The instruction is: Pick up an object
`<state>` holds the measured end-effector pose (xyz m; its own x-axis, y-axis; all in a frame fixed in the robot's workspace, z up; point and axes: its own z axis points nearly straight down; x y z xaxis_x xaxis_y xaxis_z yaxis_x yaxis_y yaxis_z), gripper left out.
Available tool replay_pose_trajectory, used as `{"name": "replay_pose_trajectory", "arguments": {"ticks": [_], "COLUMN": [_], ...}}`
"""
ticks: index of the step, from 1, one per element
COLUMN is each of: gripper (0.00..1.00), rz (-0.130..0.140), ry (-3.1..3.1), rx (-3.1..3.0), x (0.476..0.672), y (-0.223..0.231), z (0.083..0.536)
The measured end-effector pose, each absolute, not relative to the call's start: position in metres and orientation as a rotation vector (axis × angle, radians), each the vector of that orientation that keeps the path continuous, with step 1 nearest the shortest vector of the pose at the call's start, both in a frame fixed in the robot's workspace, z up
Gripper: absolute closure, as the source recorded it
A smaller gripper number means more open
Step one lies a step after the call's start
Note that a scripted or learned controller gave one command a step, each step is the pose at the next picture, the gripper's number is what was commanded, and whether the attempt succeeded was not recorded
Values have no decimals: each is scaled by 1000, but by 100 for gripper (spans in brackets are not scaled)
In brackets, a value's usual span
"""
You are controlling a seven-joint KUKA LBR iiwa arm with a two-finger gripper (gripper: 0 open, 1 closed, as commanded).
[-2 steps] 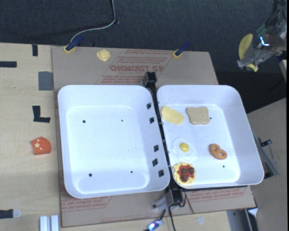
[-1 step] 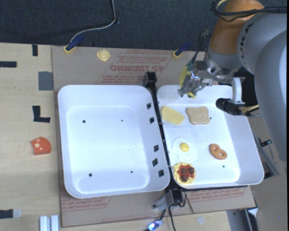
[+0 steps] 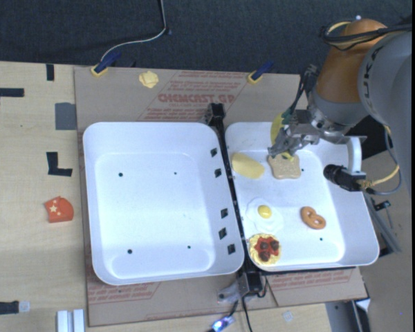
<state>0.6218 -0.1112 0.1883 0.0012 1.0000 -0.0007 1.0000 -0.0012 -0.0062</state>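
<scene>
Two shallow white bins sit side by side; the right bin [image 3: 332, 254] holds the grey arm's two-finger gripper [image 3: 286, 151] near its far edge. Its fingers reach down onto a tan toast-shaped slice [image 3: 286, 167], touching the top edge; whether they clench it cannot be told. A pale yellow lump [image 3: 247, 165] lies beside the left wall, and a fried-egg piece [image 3: 264, 213], brown pretzel [image 3: 312, 218] and red-topped tart [image 3: 265, 248] toward the near edge.

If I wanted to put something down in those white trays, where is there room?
The left bin has a bare floor, wall to wall. The right bin is crowded: gripper over the toast, yellow piece, fried egg, pretzel, small pizza. A little room remains along its right wall.
</scene>
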Motion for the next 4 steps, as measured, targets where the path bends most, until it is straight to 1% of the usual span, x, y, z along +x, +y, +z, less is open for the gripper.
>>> {"name": "replay_pose_trajectory", "arguments": {"ticks": [1, 2, 3, 4], "gripper": [100, 100, 100, 100], "rz": [3, 0, -18, 13], "ry": [-2225, -2225, -2234, -2220], "rx": [-2208, -2216, -2231, -2209], "x": [558, 562, 613, 619], "y": [-22, 0, -26, 30], "z": [192, 204, 370, 256]}}
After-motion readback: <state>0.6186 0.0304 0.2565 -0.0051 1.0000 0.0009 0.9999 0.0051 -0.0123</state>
